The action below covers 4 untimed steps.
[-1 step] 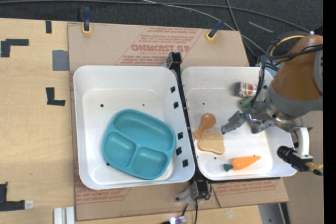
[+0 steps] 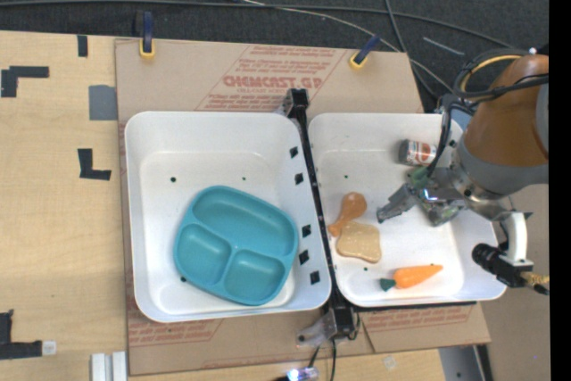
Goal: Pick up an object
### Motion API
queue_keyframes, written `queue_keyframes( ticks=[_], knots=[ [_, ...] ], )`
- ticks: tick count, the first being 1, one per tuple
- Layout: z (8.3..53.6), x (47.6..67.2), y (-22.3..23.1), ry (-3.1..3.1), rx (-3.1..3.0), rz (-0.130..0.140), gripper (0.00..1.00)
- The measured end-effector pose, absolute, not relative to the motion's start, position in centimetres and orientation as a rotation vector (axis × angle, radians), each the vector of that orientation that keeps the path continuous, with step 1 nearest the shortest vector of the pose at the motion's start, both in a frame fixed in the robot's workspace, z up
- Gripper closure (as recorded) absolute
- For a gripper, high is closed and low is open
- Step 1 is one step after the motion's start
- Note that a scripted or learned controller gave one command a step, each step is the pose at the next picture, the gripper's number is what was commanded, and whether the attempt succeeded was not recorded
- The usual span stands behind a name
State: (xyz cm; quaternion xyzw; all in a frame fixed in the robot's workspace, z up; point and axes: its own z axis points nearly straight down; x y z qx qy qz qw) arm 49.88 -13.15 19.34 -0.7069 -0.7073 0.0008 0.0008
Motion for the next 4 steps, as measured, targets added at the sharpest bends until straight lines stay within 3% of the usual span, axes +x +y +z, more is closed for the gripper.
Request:
queue_keyframes(
  ticks=[2, 3, 4],
  knots=[
    [10.4, 49.9, -12.9, -2.218, -2.217, 0.007, 0.00],
    [8.7, 50.0, -13.0, -2.221, -2.222, 0.000, 0.00],
    [9.9, 50.2, -12.9, -2.224, -2.223, -0.008, 1.00]
  ],
)
